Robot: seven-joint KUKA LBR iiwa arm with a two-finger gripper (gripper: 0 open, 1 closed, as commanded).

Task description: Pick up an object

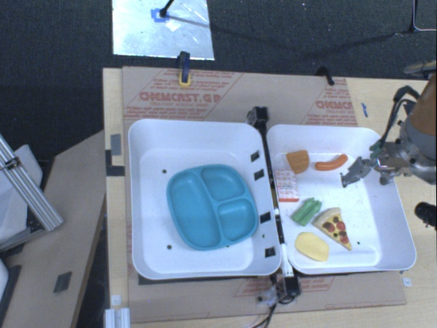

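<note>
Claw [365, 170] hangs over the right bin [389, 251], jaws parted and holding nothing, just right of the sausage [331, 162]. I judge that my likeliest pick; the pizza slice [334, 227], green piece [306, 211] and yellow piece [312, 246] lie nearer.

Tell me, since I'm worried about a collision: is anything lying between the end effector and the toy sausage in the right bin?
Nothing visible. The end effector hangs just right of the sausage, with bare white bin floor between them. The orange bread piece lies on the sausage's far side, and the pizza slice sits further toward the camera.
</note>
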